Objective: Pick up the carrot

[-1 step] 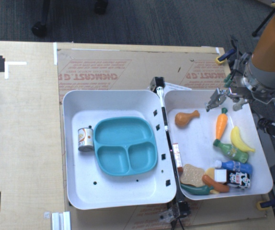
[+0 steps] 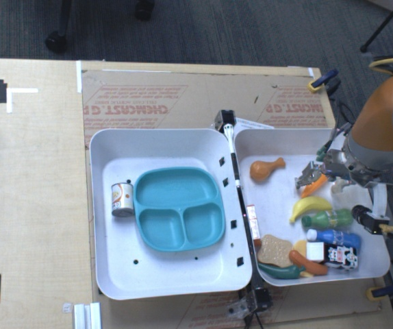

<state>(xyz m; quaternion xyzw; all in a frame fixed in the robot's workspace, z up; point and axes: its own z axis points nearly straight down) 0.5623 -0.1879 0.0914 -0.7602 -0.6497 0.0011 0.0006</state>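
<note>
In the right white bin (image 2: 265, 146), upper right area: small orange carrot (image 2: 315, 184) sits tilted, right at the tips of the two-finger gripper (image 2: 313, 177). Metal fingers (image 2: 307, 175) look clamped around the carrot's upper end, so it appears grasped; can't tell whether it is lifted off the bin floor. Grey arm with orange band (image 2: 381, 125) comes in from the right edge above it.

Just below the carrot: yellow banana (image 2: 309, 206), then a green bottle (image 2: 328, 218) lying on its side, touching the banana. Below that a blue-and-white milk carton (image 2: 333, 246), also lying down. Left of the carrot, well apart: brown toy chicken drumstick (image 2: 265, 168). Bottom of the bin: slice of tan bread (image 2: 275, 250), a reddish-orange sausage (image 2: 305, 262) and a dark green pepper-like piece (image 2: 282, 271), all bunched together against the front wall.

Left white bin (image 2: 107, 252): teal three-compartment plate (image 2: 179, 208) in the middle, small tin can (image 2: 122, 199) on its side touching the plate's left edge.
</note>
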